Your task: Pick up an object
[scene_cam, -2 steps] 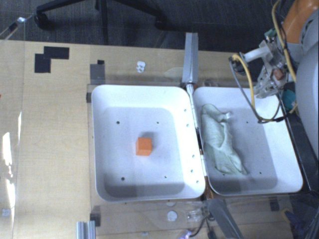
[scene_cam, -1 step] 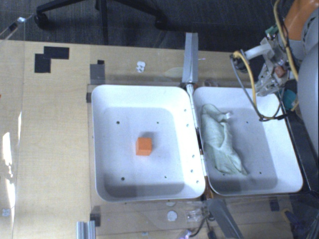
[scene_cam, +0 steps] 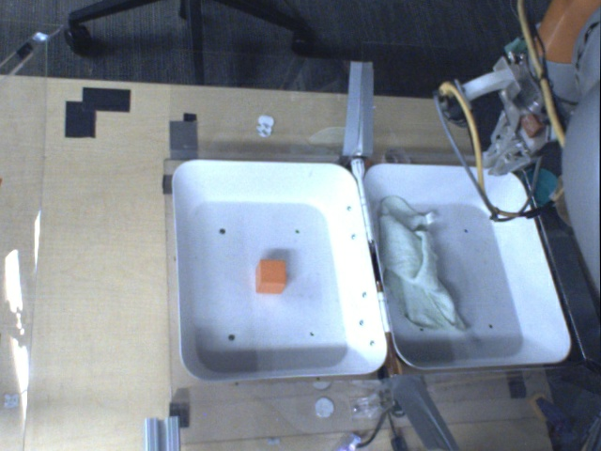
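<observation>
An orange cube point(scene_cam: 271, 276) sits near the middle of the left bin point(scene_cam: 192, 280). A crumpled pale cloth point(scene_cam: 415, 271) lies along the left side of the right bin point(scene_cam: 526, 294). My gripper point(scene_cam: 510, 150) hangs at the upper right, over the far right corner of the right bin, well apart from both the cloth and the cube. Yellow and grey cables loop around it and blur its outline. Nothing shows in its grasp.
A grey metal post point(scene_cam: 358, 111) stands behind the seam between the bins. Black tape marks point(scene_cam: 94, 109) lie on the wooden bench at the far left. A chair base point(scene_cam: 192, 12) stands on the dark floor beyond the bench.
</observation>
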`<state>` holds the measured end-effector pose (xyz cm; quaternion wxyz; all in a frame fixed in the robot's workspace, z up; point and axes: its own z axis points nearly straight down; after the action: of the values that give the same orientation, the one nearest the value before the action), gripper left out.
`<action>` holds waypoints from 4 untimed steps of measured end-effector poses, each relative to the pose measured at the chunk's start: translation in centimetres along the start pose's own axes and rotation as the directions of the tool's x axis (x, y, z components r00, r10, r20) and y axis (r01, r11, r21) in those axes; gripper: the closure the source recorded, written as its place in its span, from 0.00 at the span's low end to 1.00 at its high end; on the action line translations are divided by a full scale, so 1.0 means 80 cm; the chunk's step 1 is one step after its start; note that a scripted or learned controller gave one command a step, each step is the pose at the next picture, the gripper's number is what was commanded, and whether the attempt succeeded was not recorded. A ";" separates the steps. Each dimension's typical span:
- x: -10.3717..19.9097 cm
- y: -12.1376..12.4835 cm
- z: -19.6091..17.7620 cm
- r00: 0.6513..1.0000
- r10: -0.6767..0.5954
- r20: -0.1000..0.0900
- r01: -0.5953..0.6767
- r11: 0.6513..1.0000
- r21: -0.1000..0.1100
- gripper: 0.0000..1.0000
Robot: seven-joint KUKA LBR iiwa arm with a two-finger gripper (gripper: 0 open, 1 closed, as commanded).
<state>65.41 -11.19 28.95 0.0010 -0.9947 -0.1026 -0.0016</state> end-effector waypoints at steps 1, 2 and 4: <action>0.001 -0.001 -0.013 1.000 -0.003 -0.002 0.003 1.000 0.002 1.00; -0.019 0.035 0.059 1.000 0.000 0.005 0.000 1.000 -0.001 1.00; -0.016 0.031 0.033 1.000 -0.017 0.005 0.017 1.000 -0.003 1.00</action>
<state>64.68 -13.84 26.26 -0.0007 -0.9938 -0.1113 0.0005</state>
